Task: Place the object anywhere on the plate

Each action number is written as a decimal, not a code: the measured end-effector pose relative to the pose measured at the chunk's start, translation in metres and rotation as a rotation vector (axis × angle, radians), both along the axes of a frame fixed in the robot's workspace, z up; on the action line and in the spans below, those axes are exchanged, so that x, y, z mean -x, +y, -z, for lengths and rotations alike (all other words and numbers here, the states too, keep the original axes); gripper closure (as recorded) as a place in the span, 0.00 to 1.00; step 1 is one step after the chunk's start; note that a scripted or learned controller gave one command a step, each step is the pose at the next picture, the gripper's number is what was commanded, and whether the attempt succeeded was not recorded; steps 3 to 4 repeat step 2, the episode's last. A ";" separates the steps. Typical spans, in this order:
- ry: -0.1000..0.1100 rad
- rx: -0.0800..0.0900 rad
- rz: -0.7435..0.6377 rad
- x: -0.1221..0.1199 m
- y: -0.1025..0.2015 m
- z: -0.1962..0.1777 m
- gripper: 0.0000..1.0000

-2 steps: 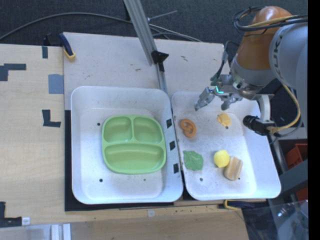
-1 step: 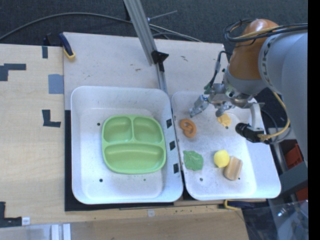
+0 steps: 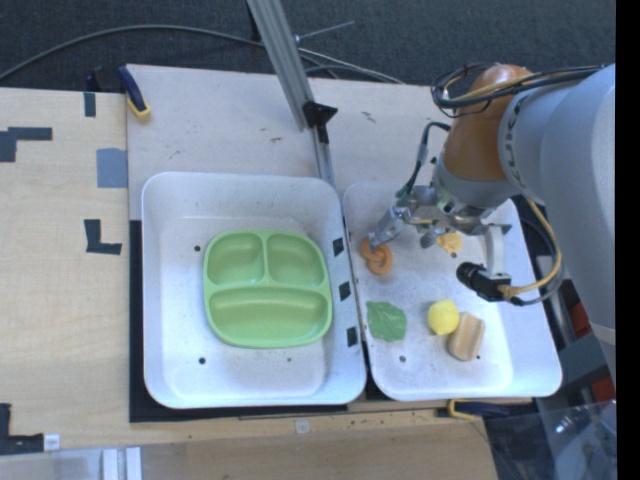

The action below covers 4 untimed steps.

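Currently the green three-compartment plastic plate in the left bin carries nothing. Gripper hangs low in the right bin, just above a small orange pretzel-shaped toy (finger spread: cannot tell). Pickup and transfer both remain outstanding.

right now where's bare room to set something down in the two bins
The green plate has all three compartments bare, and bare floor rings it in the left bin. The right bin is crowded: orange piece, green piece, yellow ball, tan block and the hand.
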State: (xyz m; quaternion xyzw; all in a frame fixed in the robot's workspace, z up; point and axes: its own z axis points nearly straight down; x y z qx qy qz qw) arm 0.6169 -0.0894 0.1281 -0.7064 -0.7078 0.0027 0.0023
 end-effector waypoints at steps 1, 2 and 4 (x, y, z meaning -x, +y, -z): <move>-0.005 0.001 -0.001 0.000 0.000 0.041 0.00; -0.005 0.000 -0.002 0.000 0.001 0.030 1.00; -0.005 0.000 -0.002 0.000 0.001 0.030 1.00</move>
